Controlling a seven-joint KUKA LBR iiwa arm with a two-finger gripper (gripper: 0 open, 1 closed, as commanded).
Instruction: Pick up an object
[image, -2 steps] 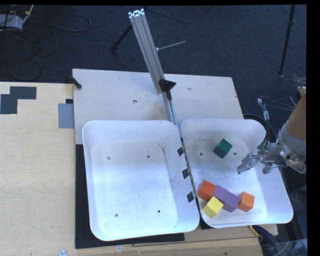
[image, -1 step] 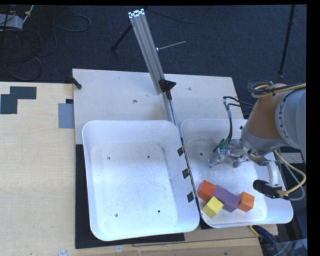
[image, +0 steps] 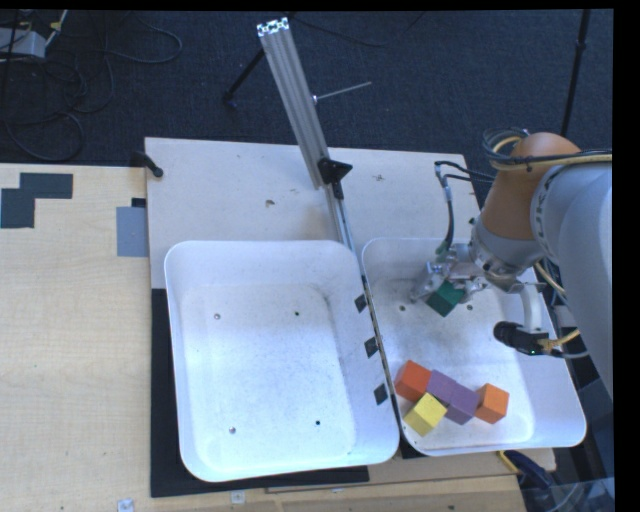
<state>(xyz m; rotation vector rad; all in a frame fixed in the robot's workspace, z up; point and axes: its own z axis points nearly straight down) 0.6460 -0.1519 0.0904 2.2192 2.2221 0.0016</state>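
Observation:
My gripper (image: 449, 287) hangs over the upper middle of the right bin (image: 556, 432), reaching in from the right. A small dark green block (image: 446, 299) sits between its fingers, and the gripper is shut on it. The block's lower corner pokes out below the fingertips, just above the bin floor. Near the bin's front edge lies a cluster of other blocks: an orange block (image: 412, 380), a purple block (image: 454, 394), a yellow block (image: 427, 413) and a second orange block (image: 492, 402). They lie well clear of the gripper.
The left bin (image: 200, 270) lies beside the right one, with a divider carrying black clips (image: 370, 345) between them. A slanted metal rail (image: 300, 110) rises behind the bins. Cables (image: 530, 335) hang off the wrist at the right.

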